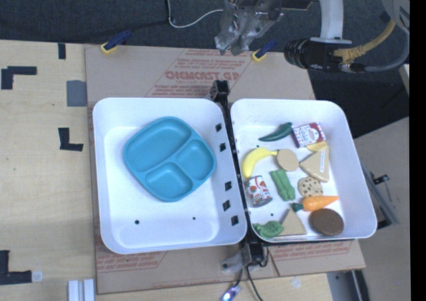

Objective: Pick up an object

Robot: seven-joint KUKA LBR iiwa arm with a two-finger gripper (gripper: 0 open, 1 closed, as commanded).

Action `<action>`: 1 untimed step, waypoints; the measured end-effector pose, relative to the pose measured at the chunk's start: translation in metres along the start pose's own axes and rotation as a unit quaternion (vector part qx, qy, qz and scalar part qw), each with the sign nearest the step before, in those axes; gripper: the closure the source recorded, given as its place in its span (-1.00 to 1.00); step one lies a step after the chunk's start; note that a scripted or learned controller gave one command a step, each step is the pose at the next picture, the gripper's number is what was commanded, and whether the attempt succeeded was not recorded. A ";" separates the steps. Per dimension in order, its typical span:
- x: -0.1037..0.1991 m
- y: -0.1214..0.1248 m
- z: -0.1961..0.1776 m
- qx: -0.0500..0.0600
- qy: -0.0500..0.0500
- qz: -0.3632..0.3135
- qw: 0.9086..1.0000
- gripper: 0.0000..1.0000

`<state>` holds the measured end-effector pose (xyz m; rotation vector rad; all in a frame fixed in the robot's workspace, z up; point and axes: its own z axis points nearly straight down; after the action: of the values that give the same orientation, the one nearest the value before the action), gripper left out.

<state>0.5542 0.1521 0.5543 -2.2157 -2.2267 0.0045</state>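
Note that the end effector hangs above the tabletop's far edge, its grip state indeterminate and nothing visibly carried, while the toy food, including the banana, lies in the right bin, so picking remains undone.

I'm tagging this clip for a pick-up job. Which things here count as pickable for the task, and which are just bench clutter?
Belongs to the job: gripper; banana, green pepper, carrot, cookie, small can, red carton in the right bin.

Lying about: blue tray in the left bin; cardboard sheet; yellow clamps.
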 end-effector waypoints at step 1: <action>0.024 -0.036 0.060 0.003 0.000 0.000 1.000 1.00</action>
<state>0.5180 0.1760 0.4940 -2.2137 -2.2228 0.0119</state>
